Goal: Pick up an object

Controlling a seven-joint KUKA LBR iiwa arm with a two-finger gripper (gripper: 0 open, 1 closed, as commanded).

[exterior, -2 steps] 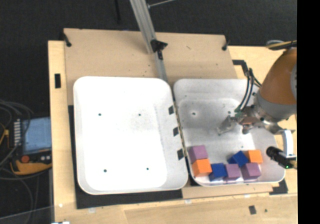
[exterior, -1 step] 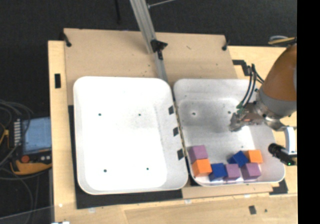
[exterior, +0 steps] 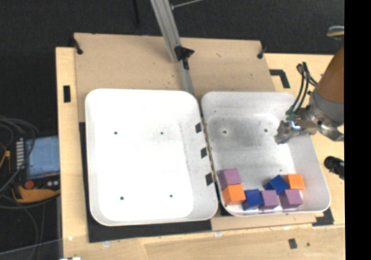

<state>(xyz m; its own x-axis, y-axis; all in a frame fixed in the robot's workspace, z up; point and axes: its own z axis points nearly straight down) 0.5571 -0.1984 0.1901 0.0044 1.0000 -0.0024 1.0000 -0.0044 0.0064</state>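
On the bench's left, a white bin (exterior: 142,154) sits beside its twin (exterior: 255,114), where purple, orange and blue blocks (exterior: 261,190) cluster along the near edge. The gripper (exterior: 288,130) hovers over the right bin's far side, well apart from them, nothing visibly held, its state impossible to tell. The approach looks unfinished: the arm must next travel toward the cluster and descend; no writing is legible.
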